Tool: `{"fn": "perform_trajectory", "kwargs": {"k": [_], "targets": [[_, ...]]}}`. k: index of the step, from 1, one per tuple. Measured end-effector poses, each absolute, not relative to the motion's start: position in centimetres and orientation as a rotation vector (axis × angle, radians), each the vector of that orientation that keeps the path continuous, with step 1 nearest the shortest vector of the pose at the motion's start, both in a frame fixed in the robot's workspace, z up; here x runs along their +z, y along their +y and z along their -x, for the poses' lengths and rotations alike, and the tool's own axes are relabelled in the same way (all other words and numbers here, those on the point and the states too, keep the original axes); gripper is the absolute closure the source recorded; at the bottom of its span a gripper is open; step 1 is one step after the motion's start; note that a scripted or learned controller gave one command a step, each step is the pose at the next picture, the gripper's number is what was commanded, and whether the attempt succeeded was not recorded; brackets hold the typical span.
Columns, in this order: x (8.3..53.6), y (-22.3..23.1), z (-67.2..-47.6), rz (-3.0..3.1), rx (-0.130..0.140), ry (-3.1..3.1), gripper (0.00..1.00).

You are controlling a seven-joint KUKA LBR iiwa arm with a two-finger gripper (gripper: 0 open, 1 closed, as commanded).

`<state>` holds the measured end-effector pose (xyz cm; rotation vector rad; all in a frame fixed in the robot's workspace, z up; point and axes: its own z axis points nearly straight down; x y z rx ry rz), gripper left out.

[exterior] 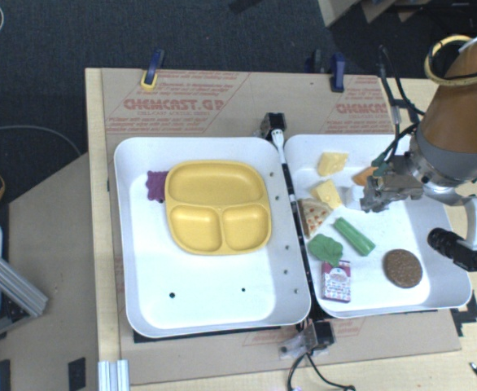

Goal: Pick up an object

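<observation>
grasp step: arm [458,120] reaches in from the right, and the gripper [382,192] sits low over the upper middle of the right bin [450,296]. cannot tell whether it is wide or narrow, and nothing reads as gripped, so call it not holding anything for now. an orange piece [364,174] peeks out just beside it on the left, partly hidden. that looks like the nearest target.

to do this well: centre over one item, not the gap between two. yellow pieces sit near, so a sloppy descent could nudge them. come down straight, close, then lift slowly to check it comes along. the flat brown disc would likely be hard to pinch; the green stick looks easier.

left bin [141,300] holds a big yellow divided tray [218,206] with three compartments, nothing seen in them. a purple thing [155,186] lies touching the tray's left edge.

right bin contents, largest first roughly: brown round disc [403,268] lower right, green stick [354,236] mid, leafy green piece [326,248] just beside it, red-and-white packet [337,282] near the front rim, pizza-like wedge [314,216] by the left wall, yellow chunk [332,163] up top, second yellow chunk [328,193] below it. items are close but mostly apart.
</observation>
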<state>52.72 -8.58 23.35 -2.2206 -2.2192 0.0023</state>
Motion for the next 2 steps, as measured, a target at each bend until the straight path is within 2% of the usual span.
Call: {"fn": "perform_trajectory", "kwargs": {"k": [1,2], "targets": [[23.2,-7.9,-53.3,2.221,-0.001,-2.223,1.0],[21.6,-9.0,-52.9,2.221,0.002,-2.219,1.0]]}}
